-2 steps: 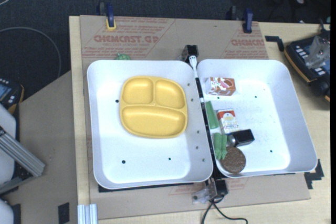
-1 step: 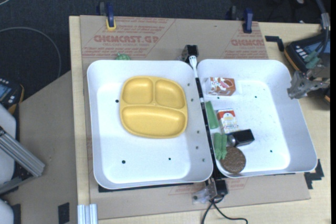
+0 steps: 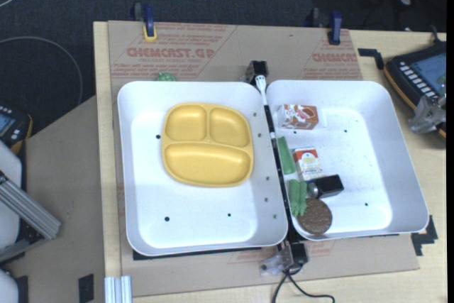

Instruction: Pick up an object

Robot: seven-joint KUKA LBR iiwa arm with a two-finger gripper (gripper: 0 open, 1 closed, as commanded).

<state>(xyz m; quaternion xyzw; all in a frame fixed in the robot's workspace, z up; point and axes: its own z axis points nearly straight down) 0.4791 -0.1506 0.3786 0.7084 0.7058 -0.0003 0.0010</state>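
Plate first – yellow, three wells, lying flat in the left bin, toward that bin's far half. The two small wells are on its far side and the one long well on its near side. The bin floor around it is bare white with a few dark dots.

Everything loose lies to the plate's right, past the seam where the two bins meet, in the right bin:
- A red-and-white packet lies level with the plate's far edge, near the seam.
- A green strip lies along the seam, just right of the plate's right edge.
- A smaller packet, red, white and green, is just beside that strip on the side away from the plate.
- A black block sits right of the plate's near corner, touching or nearly touching the smaller packet's near edge.
- A dark green piece lies nearer the camera than the strip, between the seam and the block.
- A brown disc lies nearest the camera of them all, against the dark green piece and close to the bin's near wall.

The part of the right bin furthest from the plate holds only dark specks.

Both bins rest on a brown board with red print. Beyond the plate two clamps grip the board's far edge, and a small green scrap lies on the board just beyond the left bin. A pendant with a screen lies off the board, far to the plate's right.

Claw – whether apart or together, I cannot tell.
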